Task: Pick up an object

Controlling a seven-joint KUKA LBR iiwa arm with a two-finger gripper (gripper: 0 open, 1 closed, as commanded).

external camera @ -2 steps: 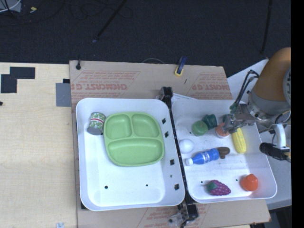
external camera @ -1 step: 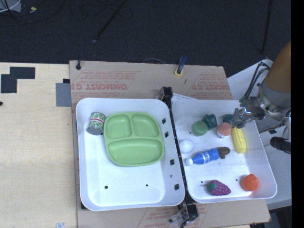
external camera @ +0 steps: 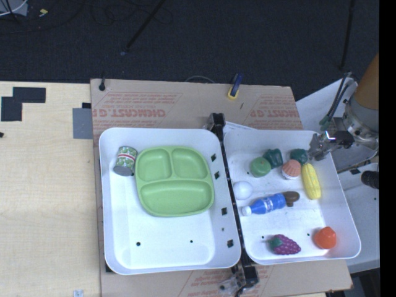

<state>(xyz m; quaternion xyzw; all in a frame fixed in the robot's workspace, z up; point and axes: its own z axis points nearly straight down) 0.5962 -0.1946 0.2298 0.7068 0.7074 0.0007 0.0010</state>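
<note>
Eight small things lie in the right bin (external camera: pixel 346 224), and any of them could be the object I am after. Nearest my gripper (external camera: pixel 323 142) is a yellow corn cob (external camera: pixel 310 180), lying lengthwise just inside the bin's right-hand wall. Just beside it, to the left, sits a small pink and white piece (external camera: pixel 291 168), and touching that from above is a dark teal piece (external camera: pixel 299 156). Further left a dark green block (external camera: pixel 273 158) leans against a rounder light green one (external camera: pixel 260 166). Below these a blue bottle (external camera: pixel 267 204) with a white cap lies on its side, a small brown thing (external camera: pixel 290 197) at its far end and a white ball (external camera: pixel 242 189) just above its cap, close to the wall between the bins. Toward the near edge rest a purple bunch of grapes (external camera: pixel 284 244) and an orange ball (external camera: pixel 325 237), well apart from the cluster above.

My gripper hangs at the right bin's upper right corner, over its rim, and I cannot tell how it stands there, for metal and shadow blur together.

The left bin (external camera: pixel 124 240) holds one green divided plate (external camera: pixel 174 180) with three compartments, and one small can (external camera: pixel 125 160) with a green label lying just beside the plate's left edge. Both bins sit on a brown cardboard sheet (external camera: pixel 154 107), with one blue and yellow clip (external camera: pixel 234 86) at its far edge
</note>
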